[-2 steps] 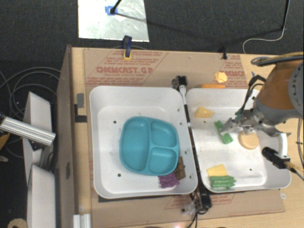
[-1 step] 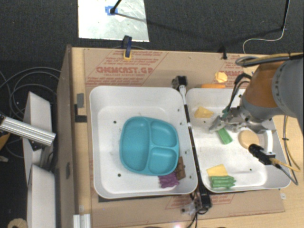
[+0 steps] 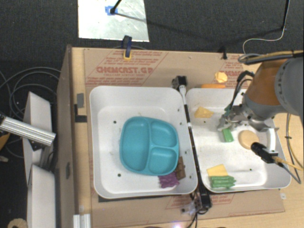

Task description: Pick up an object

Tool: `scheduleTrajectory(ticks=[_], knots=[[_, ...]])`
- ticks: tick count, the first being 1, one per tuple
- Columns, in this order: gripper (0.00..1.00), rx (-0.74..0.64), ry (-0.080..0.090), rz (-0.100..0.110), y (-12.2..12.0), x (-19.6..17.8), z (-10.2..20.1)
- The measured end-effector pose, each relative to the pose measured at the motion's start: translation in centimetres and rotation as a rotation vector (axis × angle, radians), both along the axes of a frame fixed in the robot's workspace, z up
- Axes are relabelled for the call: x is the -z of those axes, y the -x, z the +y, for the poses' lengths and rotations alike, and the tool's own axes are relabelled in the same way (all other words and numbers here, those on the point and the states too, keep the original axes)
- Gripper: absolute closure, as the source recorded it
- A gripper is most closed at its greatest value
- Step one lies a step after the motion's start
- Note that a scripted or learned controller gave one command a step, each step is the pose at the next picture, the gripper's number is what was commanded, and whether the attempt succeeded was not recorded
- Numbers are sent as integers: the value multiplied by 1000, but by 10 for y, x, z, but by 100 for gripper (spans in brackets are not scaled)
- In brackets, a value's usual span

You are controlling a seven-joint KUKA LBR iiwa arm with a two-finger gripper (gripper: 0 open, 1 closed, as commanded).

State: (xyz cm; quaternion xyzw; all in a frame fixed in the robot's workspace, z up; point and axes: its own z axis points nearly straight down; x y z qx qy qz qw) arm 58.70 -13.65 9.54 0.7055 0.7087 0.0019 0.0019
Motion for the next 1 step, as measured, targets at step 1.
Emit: scheduleTrajectory(ticks=[1], knots=[[100,-9,-3,-5,2,-95,90]])
